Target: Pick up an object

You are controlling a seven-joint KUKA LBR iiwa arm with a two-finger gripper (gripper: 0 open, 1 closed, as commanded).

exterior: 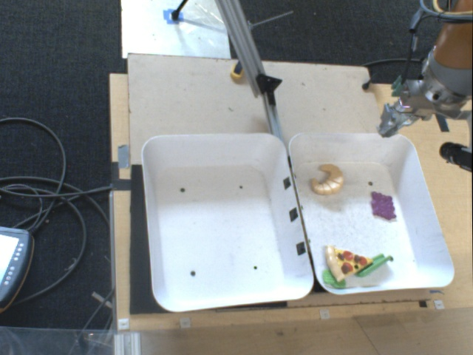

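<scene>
The right bin (425, 191) holds three items. A tan croissant (327, 180) lies near its back left. A purple bunch of grapes (383, 205) sits toward the right side. A pizza slice (346, 259) rests at the front beside a green piece (373, 265). My gripper (392, 123) hangs above the bin's back right corner, well apart from all three items, with nothing seen between its fingers.
The left bin (159, 198) stands beside the right one, sharing a middle wall. A grey slanted pole (244, 39) crosses the bench behind the bins. Cables and a tablet (11, 261) lie on the floor at the left.
</scene>
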